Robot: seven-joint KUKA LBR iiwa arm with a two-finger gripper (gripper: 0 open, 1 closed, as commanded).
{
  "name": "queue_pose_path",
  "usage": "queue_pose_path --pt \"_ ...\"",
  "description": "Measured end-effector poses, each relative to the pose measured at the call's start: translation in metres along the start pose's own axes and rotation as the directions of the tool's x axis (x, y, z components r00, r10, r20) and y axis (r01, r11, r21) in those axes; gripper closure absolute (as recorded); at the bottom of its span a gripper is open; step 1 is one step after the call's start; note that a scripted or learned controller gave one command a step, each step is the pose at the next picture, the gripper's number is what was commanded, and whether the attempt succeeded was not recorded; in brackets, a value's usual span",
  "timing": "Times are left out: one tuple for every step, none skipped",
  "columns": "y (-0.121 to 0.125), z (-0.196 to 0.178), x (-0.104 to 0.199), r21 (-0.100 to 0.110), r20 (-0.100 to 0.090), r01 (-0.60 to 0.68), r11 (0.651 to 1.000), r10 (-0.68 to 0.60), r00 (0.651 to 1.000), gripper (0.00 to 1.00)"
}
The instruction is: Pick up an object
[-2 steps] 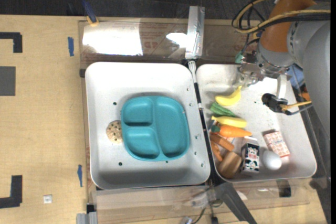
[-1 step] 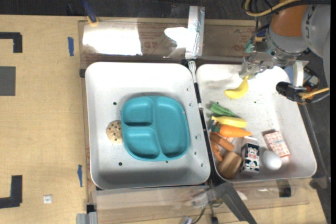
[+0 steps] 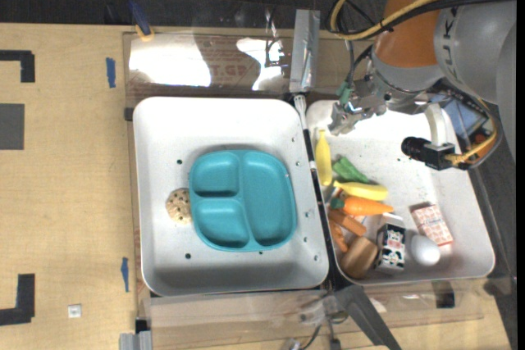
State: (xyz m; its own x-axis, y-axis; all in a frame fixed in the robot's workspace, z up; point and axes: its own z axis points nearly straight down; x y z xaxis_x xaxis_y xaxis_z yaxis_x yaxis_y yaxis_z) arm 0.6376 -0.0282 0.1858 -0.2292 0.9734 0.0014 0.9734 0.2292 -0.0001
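While gripper [image 3: 344, 117] hovers, banana [image 3: 324, 160] lies lengthwise beneath

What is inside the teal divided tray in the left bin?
The tray's three compartments show nothing in them. A cookie lies outside, against its left edge. Whatever is beneath the tray is covered.

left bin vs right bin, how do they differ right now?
The left bin holds a teal divided plate and a cookie beside it; the right bin holds a crowded pile of toy food against its left wall. The gripper is above the right bin's upper left corner, not above the left bin. Both are shallow and white.
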Motion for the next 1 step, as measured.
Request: queue_pose_path --pt "-0.0008 0.0008 -0.0015 0.001 0.001 -0.002 1.0 0.002 1.0 0.0"
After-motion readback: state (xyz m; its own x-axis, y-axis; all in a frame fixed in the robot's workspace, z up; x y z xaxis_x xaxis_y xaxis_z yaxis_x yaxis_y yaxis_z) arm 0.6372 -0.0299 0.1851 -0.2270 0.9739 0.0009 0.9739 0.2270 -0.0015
